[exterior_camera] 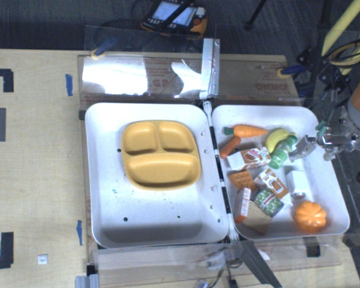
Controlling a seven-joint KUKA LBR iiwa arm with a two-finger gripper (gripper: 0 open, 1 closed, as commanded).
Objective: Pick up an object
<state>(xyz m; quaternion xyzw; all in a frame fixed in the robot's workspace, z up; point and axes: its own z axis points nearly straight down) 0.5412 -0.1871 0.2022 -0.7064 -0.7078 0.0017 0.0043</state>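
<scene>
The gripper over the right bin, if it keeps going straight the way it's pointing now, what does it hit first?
Probably the green item beside the banana. The gripper points left into the right bin, and that item lies just off its tip. Height is unclear, so it may pass above.

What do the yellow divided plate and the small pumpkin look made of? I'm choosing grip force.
The yellow divided plate looks like moulded plastic: uniform colour, soft matte sheen, rounded compartment ridges. The small pumpkin looks like smooth toy plastic or rubber, glossy orange; which one cannot be told.

Yellow divided tray (161, 153), left bin (102, 179)
</scene>
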